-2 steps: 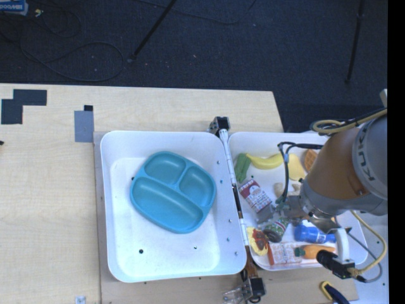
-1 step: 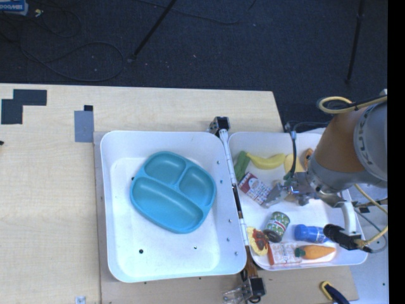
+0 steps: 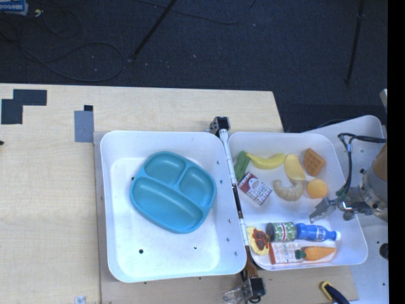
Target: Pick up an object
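Camera view: hand splayed open, gripping nothing, just right of orange, above blue bottle.

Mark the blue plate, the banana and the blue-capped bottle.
blue plate (image 3: pixel 172 192): camera view, on its central divider ridge.
banana (image 3: pixel 267 161): camera view, mid-curve.
blue-capped bottle (image 3: pixel 297 232): camera view, mid-body.
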Available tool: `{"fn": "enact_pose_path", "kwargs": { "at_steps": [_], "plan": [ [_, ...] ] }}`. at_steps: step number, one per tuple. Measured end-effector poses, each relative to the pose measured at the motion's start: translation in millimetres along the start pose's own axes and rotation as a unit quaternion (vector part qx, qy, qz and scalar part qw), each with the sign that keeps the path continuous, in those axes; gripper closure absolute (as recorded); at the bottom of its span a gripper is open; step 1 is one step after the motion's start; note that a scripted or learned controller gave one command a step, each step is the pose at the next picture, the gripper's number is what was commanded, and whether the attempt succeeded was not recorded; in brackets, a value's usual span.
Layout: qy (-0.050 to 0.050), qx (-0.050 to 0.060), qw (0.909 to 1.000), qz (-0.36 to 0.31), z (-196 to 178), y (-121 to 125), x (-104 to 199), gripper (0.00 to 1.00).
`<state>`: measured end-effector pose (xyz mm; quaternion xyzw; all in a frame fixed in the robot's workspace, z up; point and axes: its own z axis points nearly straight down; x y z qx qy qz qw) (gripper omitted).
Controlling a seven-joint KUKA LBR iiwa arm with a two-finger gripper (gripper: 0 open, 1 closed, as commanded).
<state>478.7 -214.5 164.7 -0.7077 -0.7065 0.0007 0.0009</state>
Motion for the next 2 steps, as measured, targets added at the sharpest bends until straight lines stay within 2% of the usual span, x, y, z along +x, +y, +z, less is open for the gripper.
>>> {"fn": "enact_pose_path", "kwargs": {
  "at_steps": [1,2],
  "plan": [
    [0.0,-0.001,1.0,-0.002,76.2,89.9,49.0,0.0],
    [-0.001,-0.001,1.0,-0.001,-18.7,83.8,0.5,0.0]
  ]
}}
